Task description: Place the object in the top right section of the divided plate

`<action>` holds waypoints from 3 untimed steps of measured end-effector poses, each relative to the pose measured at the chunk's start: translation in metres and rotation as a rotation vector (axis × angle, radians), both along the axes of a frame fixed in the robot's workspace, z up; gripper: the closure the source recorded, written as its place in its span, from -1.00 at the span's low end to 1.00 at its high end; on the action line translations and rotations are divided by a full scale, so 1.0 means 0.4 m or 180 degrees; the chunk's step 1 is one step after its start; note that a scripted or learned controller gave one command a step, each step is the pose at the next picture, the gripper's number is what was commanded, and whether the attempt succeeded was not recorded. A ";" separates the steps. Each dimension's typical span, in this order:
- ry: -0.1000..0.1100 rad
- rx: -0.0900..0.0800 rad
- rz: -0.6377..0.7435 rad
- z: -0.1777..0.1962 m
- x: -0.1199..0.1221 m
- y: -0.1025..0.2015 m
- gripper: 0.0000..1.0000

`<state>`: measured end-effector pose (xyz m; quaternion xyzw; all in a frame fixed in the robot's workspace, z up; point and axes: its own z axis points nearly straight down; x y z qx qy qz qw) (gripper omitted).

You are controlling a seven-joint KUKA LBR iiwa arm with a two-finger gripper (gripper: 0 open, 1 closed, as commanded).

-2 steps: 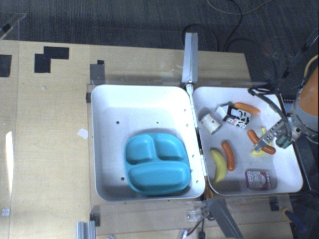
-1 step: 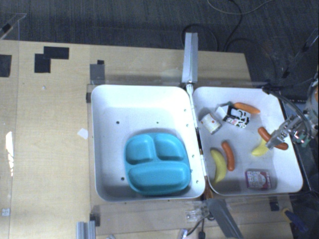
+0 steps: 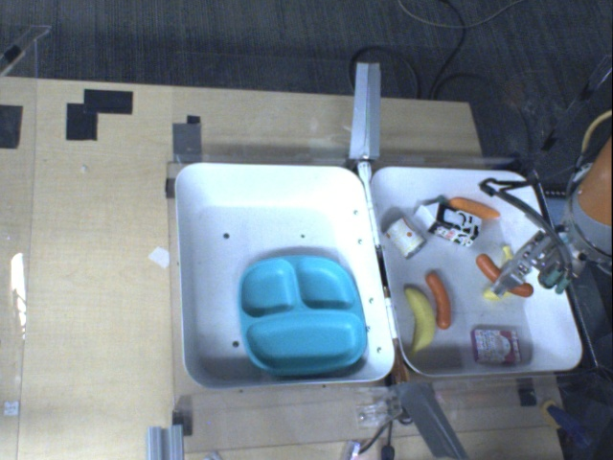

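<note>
We see the blue divided plate (image 3: 303,314) low in the left bin (image 3: 206,199), its 3 sections bare and broad white floor above it. In the right bin (image 3: 573,348) the gripper (image 3: 518,272) hovers near the right wall, fingers apart, over a small red sausage (image 3: 490,267) by a yellow piece (image 3: 496,291). A banana (image 3: 420,318), a second sausage (image 3: 440,300), a carrot (image 3: 474,208) and a can (image 3: 496,345) crowd that floor.

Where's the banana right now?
The banana lies in the right bin, near its left wall, just left of a sausage and below a small can.
</note>
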<state>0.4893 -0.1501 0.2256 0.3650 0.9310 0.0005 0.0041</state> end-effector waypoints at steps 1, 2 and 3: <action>0.0003 -0.0003 0.0140 -0.065 -0.001 -0.141 1.00; -0.0003 -0.0005 0.0562 0.010 0.000 -0.027 1.00; -0.0001 -0.0008 0.0602 0.000 0.071 -0.140 1.00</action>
